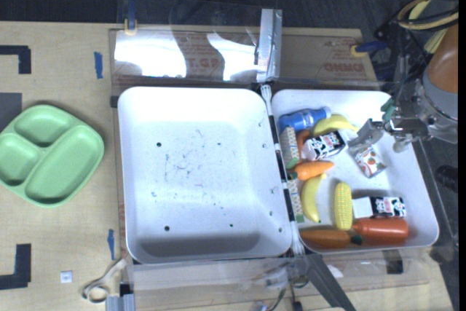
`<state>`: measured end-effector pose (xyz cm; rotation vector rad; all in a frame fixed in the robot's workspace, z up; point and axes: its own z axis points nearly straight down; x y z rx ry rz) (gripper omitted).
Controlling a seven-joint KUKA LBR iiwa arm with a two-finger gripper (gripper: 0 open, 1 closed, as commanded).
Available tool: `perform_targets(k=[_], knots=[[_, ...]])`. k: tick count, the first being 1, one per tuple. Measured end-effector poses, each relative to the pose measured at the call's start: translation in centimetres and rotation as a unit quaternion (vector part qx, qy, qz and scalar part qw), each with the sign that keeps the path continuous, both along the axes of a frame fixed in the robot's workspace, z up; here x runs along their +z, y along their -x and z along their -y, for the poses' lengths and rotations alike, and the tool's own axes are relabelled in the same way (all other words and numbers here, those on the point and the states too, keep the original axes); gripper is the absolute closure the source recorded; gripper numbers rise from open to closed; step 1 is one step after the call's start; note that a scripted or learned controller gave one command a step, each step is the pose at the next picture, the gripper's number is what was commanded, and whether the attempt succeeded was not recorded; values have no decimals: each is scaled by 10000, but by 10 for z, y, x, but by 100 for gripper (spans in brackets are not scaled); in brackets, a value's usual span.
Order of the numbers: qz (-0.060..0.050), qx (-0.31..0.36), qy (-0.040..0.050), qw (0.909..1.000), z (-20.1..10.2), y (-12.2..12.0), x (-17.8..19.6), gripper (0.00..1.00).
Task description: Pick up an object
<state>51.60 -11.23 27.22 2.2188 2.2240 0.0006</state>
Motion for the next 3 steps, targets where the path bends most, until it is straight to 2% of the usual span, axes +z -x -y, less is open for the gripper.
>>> perform_targets(k=[1, 2, 3], knots=[[2, -192, 1, 9998, 64, -40, -66, 0], [8, -91, 3, 10000, 56, -38, -166, 0], [-3, -293, -1, 9996, -61, -34, -88, 0]])
